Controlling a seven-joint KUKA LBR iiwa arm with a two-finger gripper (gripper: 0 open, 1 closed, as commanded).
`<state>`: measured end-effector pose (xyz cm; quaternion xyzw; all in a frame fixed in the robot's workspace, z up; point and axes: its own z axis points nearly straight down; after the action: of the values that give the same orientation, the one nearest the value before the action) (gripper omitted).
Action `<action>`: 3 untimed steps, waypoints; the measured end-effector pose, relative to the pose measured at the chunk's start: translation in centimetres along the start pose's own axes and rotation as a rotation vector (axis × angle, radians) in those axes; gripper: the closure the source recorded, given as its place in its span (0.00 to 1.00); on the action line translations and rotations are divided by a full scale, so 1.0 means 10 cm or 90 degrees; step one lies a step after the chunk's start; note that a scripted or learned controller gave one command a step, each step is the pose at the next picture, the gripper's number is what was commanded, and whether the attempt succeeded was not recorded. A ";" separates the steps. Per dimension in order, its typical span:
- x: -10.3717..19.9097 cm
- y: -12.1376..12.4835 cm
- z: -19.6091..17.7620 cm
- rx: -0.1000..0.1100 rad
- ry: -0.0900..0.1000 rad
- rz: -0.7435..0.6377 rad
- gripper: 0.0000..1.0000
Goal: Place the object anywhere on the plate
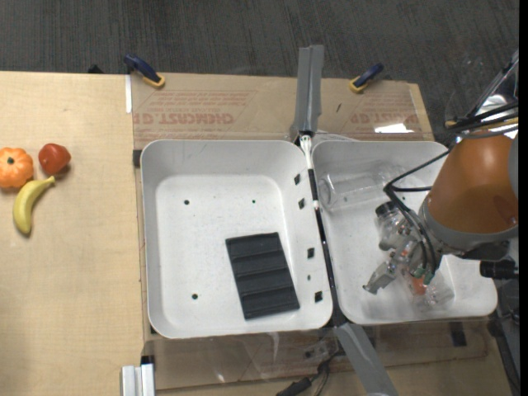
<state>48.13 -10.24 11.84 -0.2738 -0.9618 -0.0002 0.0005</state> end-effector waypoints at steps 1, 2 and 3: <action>-0.35 0.60 -0.74 -0.001 -0.002 0.017 0.00; 0.18 0.23 -0.73 0.000 -0.001 -0.002 0.00; 0.36 0.54 -1.43 0.000 -0.002 0.053 0.00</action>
<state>47.89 -3.73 26.16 -0.3136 -0.9496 0.0001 -0.0012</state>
